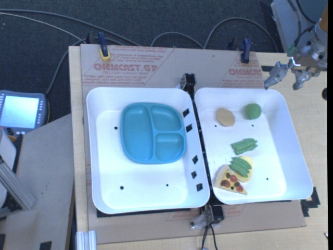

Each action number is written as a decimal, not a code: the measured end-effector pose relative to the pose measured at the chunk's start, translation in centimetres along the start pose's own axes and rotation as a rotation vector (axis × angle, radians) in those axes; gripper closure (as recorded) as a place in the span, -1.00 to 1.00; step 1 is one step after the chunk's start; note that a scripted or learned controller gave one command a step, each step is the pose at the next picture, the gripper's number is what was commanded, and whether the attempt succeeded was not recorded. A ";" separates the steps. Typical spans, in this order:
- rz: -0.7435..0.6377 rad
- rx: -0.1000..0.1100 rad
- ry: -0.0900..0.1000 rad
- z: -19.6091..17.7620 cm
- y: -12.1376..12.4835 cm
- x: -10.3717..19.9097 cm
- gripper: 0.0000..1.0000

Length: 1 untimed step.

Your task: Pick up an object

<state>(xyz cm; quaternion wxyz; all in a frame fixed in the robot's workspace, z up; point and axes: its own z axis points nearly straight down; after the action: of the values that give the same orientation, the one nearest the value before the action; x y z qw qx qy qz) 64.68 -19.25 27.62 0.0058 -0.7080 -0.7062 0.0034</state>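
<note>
A: Two shallow white bins side by side, glossy plastic with rounded corners. Left bin [104, 191], with a blue tray [153, 133]: smooth, rounded, split into three compartments.

B: Right bin [291, 155], with the toy food. Tan cookie [226, 117], flat and oval, near the far wall. Green ball [253, 111] just beside it, matte and round. Nearer the middle, green beans [244, 146], ribbed pods bunched together. Below that, more green pods on a yellow piece [241, 166], touching a pizza slice [230, 180], a wedge with red dots.

A: Gripper [287, 77] up beyond the right bin's far right corner, over the board, well apart from the food. Metal fingers spread wide, nothing between them.

B: Underneath, a brown board [130, 61] with red print, held by two blue clamps [103, 46] at the far edge. Black clips along the seam between bins. Grey cables across dark carpet behind. A handheld screen [21, 111] off to the left.
</note>
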 end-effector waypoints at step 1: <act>-0.003 -0.013 -0.003 -0.8 0.2 0.1 -1.00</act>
<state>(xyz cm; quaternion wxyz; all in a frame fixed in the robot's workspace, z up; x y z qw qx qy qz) 64.89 -19.18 28.41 0.0002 -0.7069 -0.7073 0.0000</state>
